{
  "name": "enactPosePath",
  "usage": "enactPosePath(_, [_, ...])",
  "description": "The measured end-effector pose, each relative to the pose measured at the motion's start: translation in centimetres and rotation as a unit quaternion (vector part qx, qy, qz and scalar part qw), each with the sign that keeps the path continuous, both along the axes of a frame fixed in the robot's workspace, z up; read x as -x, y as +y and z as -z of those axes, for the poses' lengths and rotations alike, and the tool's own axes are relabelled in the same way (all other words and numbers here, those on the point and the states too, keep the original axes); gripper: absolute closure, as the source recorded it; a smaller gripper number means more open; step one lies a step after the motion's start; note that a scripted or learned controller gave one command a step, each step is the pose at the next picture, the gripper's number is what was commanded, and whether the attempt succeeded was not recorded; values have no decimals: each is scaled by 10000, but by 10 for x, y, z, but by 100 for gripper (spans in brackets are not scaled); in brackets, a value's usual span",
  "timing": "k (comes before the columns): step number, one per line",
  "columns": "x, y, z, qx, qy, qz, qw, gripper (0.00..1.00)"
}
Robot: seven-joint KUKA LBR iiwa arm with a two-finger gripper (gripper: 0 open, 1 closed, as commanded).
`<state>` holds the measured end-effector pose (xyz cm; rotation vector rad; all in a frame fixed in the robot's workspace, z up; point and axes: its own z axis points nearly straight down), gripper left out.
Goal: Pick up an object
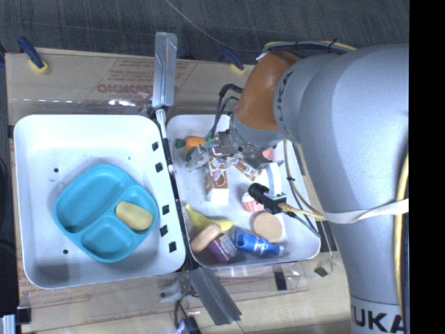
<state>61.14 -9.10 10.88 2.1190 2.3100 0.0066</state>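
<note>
Gripper (224, 153): metal, low in the upper half of the shallow white plastic right bin (197, 195); whether its jaws are spread or closed cannot be told. At six o'clock from it, just below, lies a brown-and-white rectangular carton (216, 181), long side running up and down the bin, nearest of the loose objects. At ten o'clock, a small orange rounded piece (195, 142) near the bin's top-left corner. At five o'clock, a small pink-and-white cupcake-shaped toy (249, 202), and beyond it a flat round tan disc (268, 226). Along the bin's six o'clock edge, left to right: a yellow curved banana shape (199, 218), a smooth tan oval piece (206, 237) touching it, a dark purple object (224, 250), and a glossy blue bottle (259, 244) lying on its side. The grey arm (348, 131), smooth-shelled with an orange band (259, 92), covers the bin's three o'clock side. Left bin (42, 152), white, rounded corners: holds a light blue divided plastic plate (83, 204), with a matte yellow oval object (134, 215) in its right-hand compartment. Both bins sit on a pale plywood bench (90, 75) with red printing, a blue clamp (32, 54) at its ten o'clock corner and a grey metal bar (165, 65) standing between the bins at twelve o'clock. Beyond the bench, a dark ribbed floor (83, 5).
</note>
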Motion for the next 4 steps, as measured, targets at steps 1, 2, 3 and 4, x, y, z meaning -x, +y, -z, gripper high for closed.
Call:
enactPosePath(1, [-7, -22, 17, 1, 36, -1095, 9940, 0])
enactPosePath(2, [-8, -53, -1, -27, 55, -1700, 9854, 0])
enactPosePath(3, [-33, -45, -3, 3, 48, -2724, 9622, 0])
enactPosePath(4, [-36, -56, 4, -84, -78, -952, 9954, 0])
